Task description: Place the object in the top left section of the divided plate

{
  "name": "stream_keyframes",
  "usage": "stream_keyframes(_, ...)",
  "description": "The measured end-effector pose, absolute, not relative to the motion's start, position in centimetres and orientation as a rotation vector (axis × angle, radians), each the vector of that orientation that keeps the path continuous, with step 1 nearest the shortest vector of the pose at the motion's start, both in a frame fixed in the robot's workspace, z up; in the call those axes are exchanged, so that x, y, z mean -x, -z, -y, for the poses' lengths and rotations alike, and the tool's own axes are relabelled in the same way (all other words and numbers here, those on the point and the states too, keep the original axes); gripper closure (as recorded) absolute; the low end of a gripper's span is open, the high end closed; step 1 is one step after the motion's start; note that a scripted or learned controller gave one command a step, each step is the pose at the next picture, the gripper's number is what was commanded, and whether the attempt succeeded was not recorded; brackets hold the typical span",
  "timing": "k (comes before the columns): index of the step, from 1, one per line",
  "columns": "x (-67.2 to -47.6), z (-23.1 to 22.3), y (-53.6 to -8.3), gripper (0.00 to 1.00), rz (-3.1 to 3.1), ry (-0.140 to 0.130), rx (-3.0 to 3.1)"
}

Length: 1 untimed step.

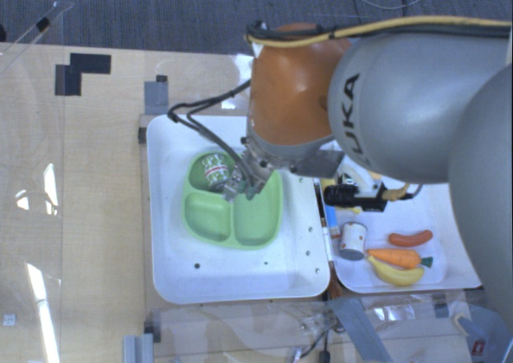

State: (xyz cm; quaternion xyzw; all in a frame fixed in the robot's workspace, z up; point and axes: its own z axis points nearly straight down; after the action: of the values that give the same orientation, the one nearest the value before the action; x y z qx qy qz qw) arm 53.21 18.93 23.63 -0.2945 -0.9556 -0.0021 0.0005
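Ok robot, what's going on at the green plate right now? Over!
Gripper low over divided plate, fingers unclear. Green can in top left section. Nothing in the way.

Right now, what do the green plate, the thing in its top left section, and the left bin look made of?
Green plate: probably plastic, uniform pale green, smooth with soft sheen, moulded dividers.
Can in its top left section: likely metal or toy plastic with a printed green label; partly hidden by the tool, so uncertain.
Left bin: white, smooth, rounded rim, looks like moulded plastic, semi-gloss.
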Motion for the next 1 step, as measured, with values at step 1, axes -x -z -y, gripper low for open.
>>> stream_keyframes(1,-53.21,-18.92,-23.63,0.0,3.001,0.007,0.926)
